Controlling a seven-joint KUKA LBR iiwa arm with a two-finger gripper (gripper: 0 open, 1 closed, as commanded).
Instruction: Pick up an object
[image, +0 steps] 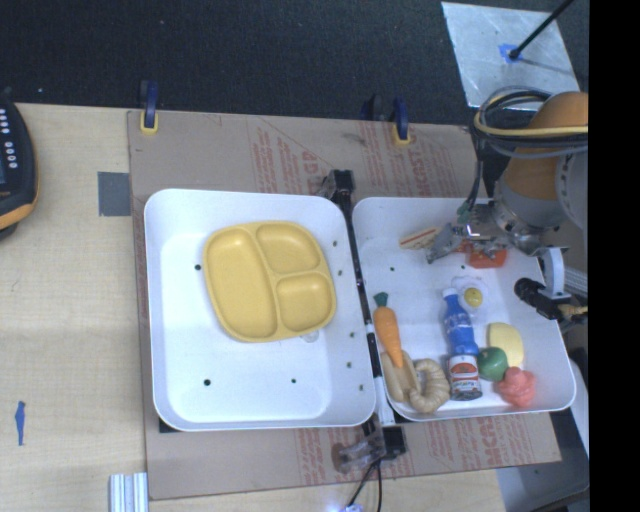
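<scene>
The gripper (462, 236) sits low over the back of the right white bin (385, 215), fingers spread apart with nothing between them, and the grey arm with the orange band (545, 150) covers that bin's far right corner, so the small red-orange thing (487, 257) just beside the fingers is half hidden and I can't tell what it is. Nearer the front are an orange toy carrot (387, 334), a blue-and-white bottle with a red label (460, 345), a tan ring-shaped piece (430, 385), a yellow block (508, 343), a green ball (491, 362) and a pink lump (517, 387), all bunched close. The left white bin (170, 300) holds a yellow three-section plastic plate (268, 278).
</scene>
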